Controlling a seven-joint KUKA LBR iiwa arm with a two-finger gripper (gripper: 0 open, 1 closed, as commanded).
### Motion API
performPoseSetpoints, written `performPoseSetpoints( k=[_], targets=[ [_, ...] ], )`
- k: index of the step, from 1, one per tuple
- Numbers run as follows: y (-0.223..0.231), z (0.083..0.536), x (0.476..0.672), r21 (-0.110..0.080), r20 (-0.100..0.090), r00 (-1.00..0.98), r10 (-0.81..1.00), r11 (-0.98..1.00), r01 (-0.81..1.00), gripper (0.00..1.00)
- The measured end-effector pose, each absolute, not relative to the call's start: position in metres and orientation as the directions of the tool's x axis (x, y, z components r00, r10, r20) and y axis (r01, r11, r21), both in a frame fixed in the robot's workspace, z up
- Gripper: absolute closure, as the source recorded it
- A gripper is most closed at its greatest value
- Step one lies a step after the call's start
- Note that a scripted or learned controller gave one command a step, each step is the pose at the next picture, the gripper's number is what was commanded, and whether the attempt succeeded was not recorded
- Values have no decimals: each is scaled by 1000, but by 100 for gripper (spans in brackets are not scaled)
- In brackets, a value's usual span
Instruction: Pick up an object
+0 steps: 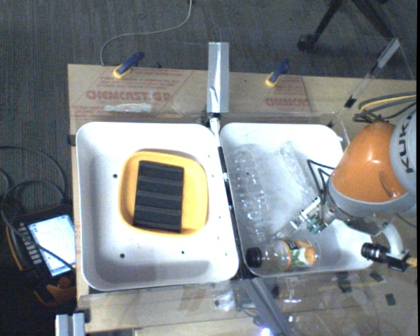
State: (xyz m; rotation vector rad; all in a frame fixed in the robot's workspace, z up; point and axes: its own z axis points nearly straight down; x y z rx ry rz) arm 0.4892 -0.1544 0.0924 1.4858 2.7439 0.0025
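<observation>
Bottle (283,254) lies just below-left of tool (309,221), not lifted yet. Tool spread or pinched: can't tell. Grasp & lift still to do.

arm (374,170) – enters from right, bent down | gripper (309,219) – low

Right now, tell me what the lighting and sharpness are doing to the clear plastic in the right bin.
In the camera view, the clear bottles nearly dissolve into the right bin, traced only by faint highlights; the capped bottle reads better by its dark cap and orange label; the whole frame is soft and grainy; the orange arm hides the claw.
</observation>
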Motion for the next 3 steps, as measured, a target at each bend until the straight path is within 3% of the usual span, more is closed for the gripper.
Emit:
performPoseSetpoints(
  k=[1, 2, 3],
  targets=[
    [-213, 94, 489, 11, 3, -137, 991, 137, 990, 0],
    [-219, 116, 559, 2, 1, -18, 1000, 18, 1000, 0],
    [-145, 90, 652, 7, -5, -35, 999, 35, 999, 0]
  ],
)
